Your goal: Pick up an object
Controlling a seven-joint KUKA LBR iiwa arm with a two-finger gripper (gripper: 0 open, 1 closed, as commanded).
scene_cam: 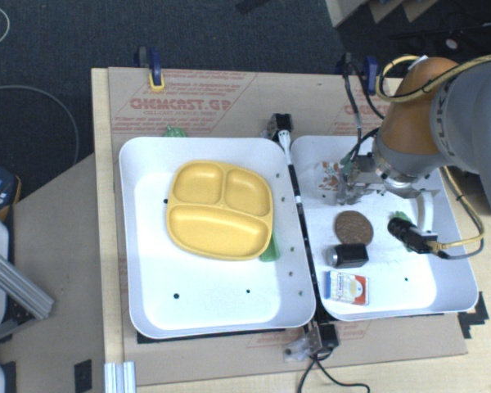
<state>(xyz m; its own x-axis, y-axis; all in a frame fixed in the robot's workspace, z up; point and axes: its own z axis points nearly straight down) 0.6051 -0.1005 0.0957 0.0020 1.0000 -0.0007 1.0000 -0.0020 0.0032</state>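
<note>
R bin (442,289): gripper (349,185) at far-left part, over small multicolored clutter (331,175); finger state can't tell. Brown disc (353,227) mid bin, black block (349,255) just near of it, red/white/blue packet (346,287) nearest. L bin (204,301): yellow divided tray (221,210), green bit (269,250) at its right edge.

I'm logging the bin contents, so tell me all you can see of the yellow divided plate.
The yellow divided plate looks like matte plastic, rounded, with three compartments: two small ones at the far side, one long one nearer. It lies flat, right side up, in the left bin, toward its far half. A green thing peeks from under its near right edge.
</note>
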